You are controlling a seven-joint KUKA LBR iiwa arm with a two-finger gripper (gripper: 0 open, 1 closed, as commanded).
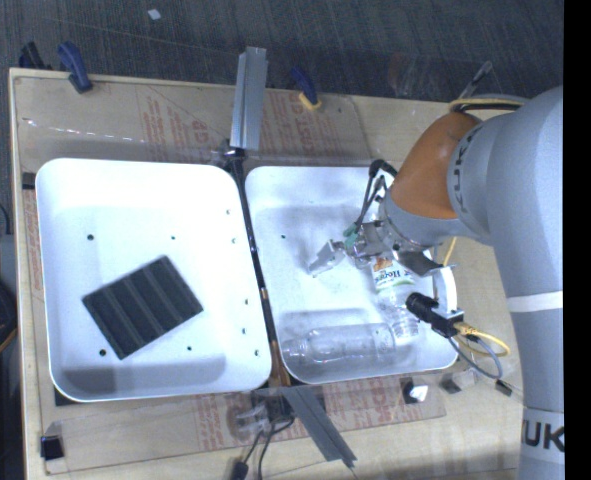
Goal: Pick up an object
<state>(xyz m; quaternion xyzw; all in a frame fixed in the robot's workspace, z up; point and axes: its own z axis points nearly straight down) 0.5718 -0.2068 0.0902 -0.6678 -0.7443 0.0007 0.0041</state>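
Note:
My gripper hangs low over the middle of the right bin, at the end of the grey arm with the orange band. Just right of it, partly under the wrist, lies a small bottle with a white printed label. A clear plastic bottle lies on its side along the bin's front wall, in front of the gripper and apart from it. A dark ribbed rectangular pad lies flat in the left bin.
The two bins meet at a narrow divide. A grey metal bar stands behind them. Blue clamps grip the bench's back edge, and cables trail by the right bin's front right corner.

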